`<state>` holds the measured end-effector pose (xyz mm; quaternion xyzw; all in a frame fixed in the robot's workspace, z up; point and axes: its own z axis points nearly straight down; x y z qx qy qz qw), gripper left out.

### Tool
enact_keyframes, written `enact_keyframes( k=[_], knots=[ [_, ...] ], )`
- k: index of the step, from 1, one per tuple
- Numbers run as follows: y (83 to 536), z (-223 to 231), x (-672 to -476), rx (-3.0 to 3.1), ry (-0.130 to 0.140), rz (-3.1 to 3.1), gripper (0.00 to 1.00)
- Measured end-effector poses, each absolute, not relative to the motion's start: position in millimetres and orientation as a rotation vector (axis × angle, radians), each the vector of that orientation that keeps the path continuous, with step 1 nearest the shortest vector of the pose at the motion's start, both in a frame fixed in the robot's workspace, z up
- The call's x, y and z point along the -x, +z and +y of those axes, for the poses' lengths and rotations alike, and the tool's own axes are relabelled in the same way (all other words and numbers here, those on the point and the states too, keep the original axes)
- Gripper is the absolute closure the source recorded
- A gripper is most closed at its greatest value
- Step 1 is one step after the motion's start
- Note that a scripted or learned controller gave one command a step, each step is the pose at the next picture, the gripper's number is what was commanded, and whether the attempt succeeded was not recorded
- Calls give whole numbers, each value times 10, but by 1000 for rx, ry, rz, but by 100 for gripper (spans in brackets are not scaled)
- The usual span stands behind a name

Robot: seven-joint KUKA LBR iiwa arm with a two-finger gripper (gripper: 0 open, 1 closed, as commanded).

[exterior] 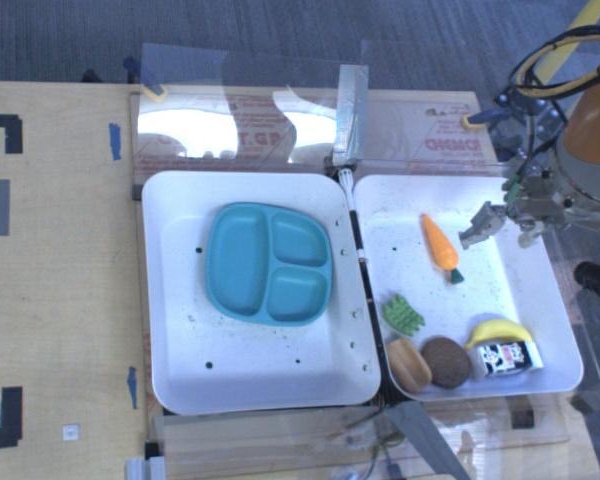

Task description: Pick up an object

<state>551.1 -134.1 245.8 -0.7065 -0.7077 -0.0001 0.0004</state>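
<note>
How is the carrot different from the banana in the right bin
The carrot is orange with a green tip; the banana is yellow. The carrot lies straight and alone in the upper middle of the right bin; the banana curves over a black-and-white carton at the near corner. Both are toy foods in the same bin.

Arm [580,158] at right edge of frame: grey metal wrist w/ orange band above, black + yellow cables looped at upper right, grey fingers [477,230].
</note>
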Motion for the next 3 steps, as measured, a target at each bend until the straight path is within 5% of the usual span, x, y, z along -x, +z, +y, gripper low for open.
enact_keyframes(
  k=[1,2,3],
  knots=[
    [888,-1319,-6070,2374,-9,-2068,0],
    [995,-1323,-6077,2377,-12,-2067,100],
    [1886,-577,-6071,2275,-11,-2173,100]
  ],
)
